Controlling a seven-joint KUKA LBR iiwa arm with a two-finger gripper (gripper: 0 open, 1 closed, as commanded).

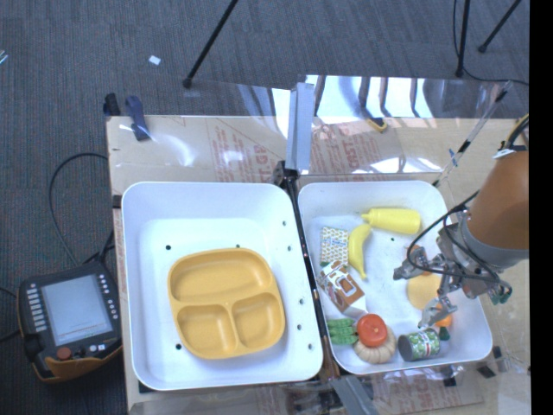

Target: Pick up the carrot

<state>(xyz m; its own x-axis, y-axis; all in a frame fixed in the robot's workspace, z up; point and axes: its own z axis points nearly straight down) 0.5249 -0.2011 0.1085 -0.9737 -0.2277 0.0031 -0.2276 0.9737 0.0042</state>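
The small orange plastic carrot [443,321] lies near the right bin's [390,192] front right corner, beside the green-labelled can [421,344]. The two-finger gripper [436,308] hangs directly over it; grip state cannot be determined. Judged light, rigid, smooth: grasp across mid-body.

End effector [441,305] over carrot [443,321], R bin [333,199]; yellow tray [226,313] L bin [147,223].

Your arm [510,206] comes in from the right edge, its orange band uppermost and the grey wrist [471,253] angled down and to the left. Your tool [436,311] hangs low at its tip, cables looped around the wrist.
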